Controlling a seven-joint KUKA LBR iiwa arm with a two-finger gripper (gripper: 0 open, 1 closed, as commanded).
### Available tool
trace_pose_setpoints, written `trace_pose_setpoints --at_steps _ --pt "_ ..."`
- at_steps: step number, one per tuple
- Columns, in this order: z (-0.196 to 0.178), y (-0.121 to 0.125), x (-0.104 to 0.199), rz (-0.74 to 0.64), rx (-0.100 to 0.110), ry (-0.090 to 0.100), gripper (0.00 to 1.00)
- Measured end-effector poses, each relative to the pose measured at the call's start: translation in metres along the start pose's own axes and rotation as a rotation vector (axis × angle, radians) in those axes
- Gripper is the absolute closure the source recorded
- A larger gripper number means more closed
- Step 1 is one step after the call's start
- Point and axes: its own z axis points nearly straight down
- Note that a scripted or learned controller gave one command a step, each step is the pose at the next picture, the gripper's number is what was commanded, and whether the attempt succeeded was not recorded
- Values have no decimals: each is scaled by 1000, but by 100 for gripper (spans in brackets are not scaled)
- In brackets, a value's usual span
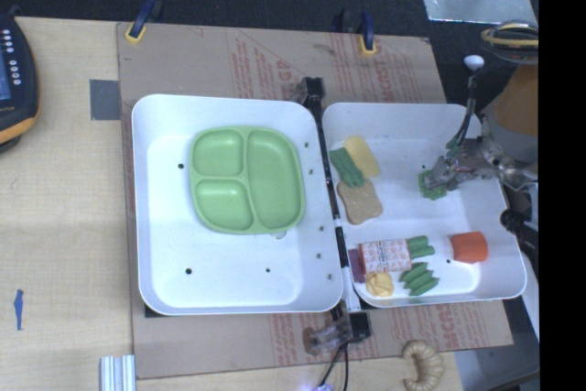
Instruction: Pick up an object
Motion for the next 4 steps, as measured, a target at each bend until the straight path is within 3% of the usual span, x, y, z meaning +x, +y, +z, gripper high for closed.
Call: trace_pose_setpoints --at_steps 1,2,3,4 --pt "-94 -49 0 7 -3 1 100" --pt "-90 -48 0 5 0 1 0" --pt "16 -12 2 -2 1 1 0" --pt "-2 34 -1 2 -5 0 0"
